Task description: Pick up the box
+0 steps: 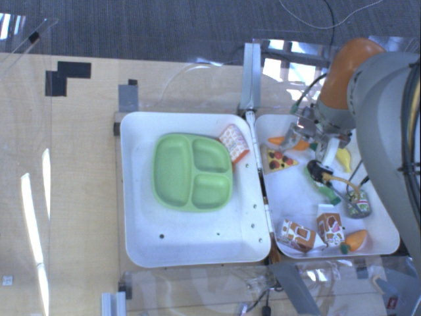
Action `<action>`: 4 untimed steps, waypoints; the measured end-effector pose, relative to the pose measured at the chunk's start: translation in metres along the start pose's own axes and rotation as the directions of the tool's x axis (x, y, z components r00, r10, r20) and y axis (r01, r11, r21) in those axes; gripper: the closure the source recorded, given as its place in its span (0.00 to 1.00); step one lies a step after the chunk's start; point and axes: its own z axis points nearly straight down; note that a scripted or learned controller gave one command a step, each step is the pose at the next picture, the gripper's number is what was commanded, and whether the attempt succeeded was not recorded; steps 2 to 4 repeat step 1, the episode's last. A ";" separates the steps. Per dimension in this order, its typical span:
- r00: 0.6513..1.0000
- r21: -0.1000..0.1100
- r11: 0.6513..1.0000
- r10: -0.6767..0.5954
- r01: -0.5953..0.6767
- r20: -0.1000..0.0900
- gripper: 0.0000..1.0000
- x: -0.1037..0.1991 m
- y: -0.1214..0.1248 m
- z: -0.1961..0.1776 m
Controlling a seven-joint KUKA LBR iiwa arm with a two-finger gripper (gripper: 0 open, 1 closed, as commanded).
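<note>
Hovering over the right bin's far edge, the tool (314,131) sits too blurred to tell its state.

Two small brown-and-white printed cardboard boxes (297,235) (330,228) lie near the right white bin's (388,242) near edge, just beside an orange toy carrot (356,240); a third red-and-white carton (233,142) leans at the left white bin's (131,196) far right corner, beside the green divided plate (192,171). Such a box is probably light, stiff yet crushable; gripping across its narrow sides seems safest.
</note>
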 end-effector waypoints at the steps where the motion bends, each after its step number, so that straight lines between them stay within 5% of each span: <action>1: 0.999 -0.046 0.998 -0.043 0.042 -0.013 0.00 -0.073 -0.129 0.003; 4: 0.999 -0.046 0.998 -0.043 0.042 -0.013 0.00 -0.073 -0.129 0.003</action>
